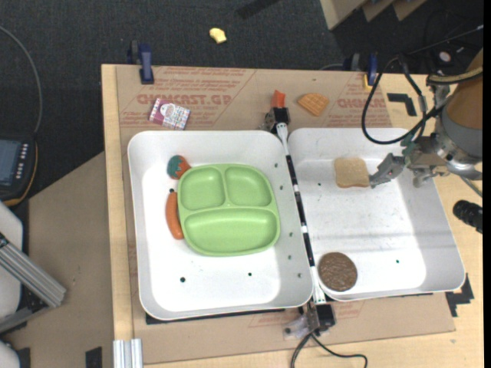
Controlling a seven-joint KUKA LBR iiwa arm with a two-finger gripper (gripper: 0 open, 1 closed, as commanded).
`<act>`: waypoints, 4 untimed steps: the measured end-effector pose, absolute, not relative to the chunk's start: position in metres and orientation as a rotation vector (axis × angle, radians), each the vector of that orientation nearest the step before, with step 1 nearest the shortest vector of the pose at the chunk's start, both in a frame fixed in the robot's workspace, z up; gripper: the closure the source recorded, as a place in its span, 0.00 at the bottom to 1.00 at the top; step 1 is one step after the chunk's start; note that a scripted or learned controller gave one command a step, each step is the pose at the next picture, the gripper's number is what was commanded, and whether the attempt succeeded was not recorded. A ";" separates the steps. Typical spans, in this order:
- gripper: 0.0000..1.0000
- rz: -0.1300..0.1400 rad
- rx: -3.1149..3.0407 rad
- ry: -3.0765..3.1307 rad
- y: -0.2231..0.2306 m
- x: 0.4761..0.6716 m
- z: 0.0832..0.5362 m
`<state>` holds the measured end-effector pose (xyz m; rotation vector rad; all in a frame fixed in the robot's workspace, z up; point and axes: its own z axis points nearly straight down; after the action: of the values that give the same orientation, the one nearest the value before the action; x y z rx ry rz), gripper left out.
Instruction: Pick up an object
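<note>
Camera view: jaws state unclear; gripper [381, 173] just beside bread slice [351, 172] in right bin [430, 236].

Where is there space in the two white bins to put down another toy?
The right bin has bare floor between the bread slice and the brown cookie, out to its right wall. The left bin is bare in front of the green plate. It's crowded left of the plate, by the sausage, and around the claw.

pink packet [169, 113], waffle cracker [312, 103] on cardboard behind bins.
</note>
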<state>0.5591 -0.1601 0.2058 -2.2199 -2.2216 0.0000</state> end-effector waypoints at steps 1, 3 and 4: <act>0.00 -0.011 -2.227 -2.229 -0.147 0.616 0.096; 0.00 0.002 -2.220 -2.222 -0.123 0.641 0.085; 1.00 -0.001 -2.221 -2.224 -0.122 0.642 0.094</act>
<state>0.6420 -0.1222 0.0945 -2.2208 -2.2238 -0.0007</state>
